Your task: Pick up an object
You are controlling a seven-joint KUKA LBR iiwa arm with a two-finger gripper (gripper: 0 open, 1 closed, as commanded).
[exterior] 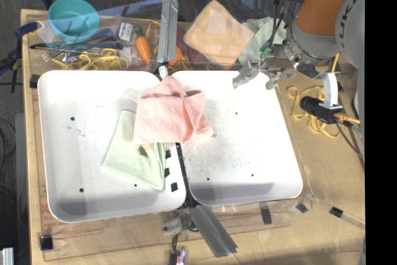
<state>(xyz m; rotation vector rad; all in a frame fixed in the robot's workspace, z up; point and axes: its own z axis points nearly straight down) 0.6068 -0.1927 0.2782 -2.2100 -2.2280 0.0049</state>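
A pink cloth [169, 113] lies draped over the seam between the two white bins, partly in each. A pale green cloth [133, 155] lies in the left bin [68, 133], its upper right tucked under the pink one. My gripper [255, 76] hangs over the back edge of the right bin [260, 152], up and to the right of the pink cloth and apart from it. Its two fingers are spread, with nothing between them.
Behind the bins lie a teal bowl [73, 17], a carrot [144, 48], yellow cord and cutlery [93, 59], a tan cloth [216, 33] and a light green rag [263, 37]. Yellow and black cables [316, 108] lie right of the right bin.
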